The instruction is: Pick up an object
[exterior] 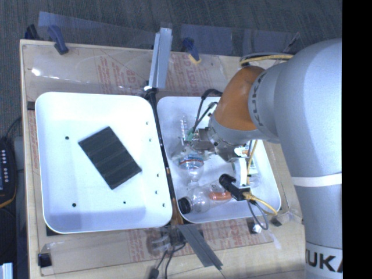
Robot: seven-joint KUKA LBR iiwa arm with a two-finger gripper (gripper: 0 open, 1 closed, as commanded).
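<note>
Gripper (pixel 195 141) low in right bin (pixel 268 197) over clear bottle (pixel 195 170), likely for grasp; jaw state unclear. Dark slab (pixel 110 157) mid left bin (pixel 46 156).

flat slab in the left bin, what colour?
Dark grey, nearly black, with faint ribbing: the slab shows in the camera view.

I counted two white bins: the left bin (pixel 52 156) and, just beside it, the right bin (pixel 171 112). One dark ridged panel (pixel 110 157) lay in the left bin. Beside that, the right bin held one clear plastic bottle (pixel 196 197) with a black cap.
</note>
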